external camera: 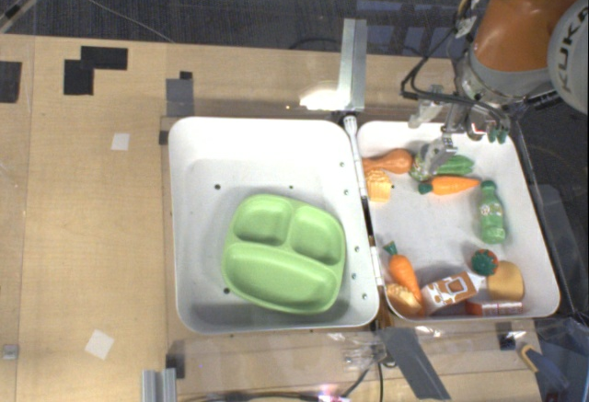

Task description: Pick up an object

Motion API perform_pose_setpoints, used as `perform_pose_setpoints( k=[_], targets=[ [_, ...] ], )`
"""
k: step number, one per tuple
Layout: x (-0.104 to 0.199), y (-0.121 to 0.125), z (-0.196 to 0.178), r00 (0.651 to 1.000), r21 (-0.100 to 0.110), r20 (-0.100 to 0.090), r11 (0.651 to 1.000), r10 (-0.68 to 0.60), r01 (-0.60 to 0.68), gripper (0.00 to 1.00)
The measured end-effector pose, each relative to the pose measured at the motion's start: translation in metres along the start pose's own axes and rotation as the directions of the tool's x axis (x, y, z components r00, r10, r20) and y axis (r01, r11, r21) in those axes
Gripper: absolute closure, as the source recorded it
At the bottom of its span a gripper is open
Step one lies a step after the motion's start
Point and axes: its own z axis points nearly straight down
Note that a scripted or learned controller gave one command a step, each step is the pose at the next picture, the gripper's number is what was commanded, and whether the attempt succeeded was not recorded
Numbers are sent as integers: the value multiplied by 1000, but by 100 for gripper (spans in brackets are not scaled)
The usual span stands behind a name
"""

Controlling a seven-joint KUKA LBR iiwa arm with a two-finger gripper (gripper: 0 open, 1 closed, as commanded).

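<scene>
i see the toy food heaped in the right bin point(538, 235), likely as the pick supply, while the left bin point(198, 170) carries just a green divided plate point(285, 251). my claw point(440, 155) hangs in the upper right of the frame, tips just above the toy carrot point(453, 186). i cannot tell its grip state.

Right bin point(538, 235) crowded, middle open.
We see toys along its top and bottom edges; the left bin point(198, 207) has room around the green tray point(285, 253).
</scene>
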Motion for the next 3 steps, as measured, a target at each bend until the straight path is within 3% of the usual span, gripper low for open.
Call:
perform_pose_setpoints(
  k=[1, 2, 3],
  targets=[
    [61, -15, 92, 981, 0, 3, 981, 192, -192, 0],
    [26, 16, 100, 963, 0, 3, 963, -270, 270, 0],
    [21, 17, 84, 962, 5, 19, 962, -272, 272, 100]
  ],
)
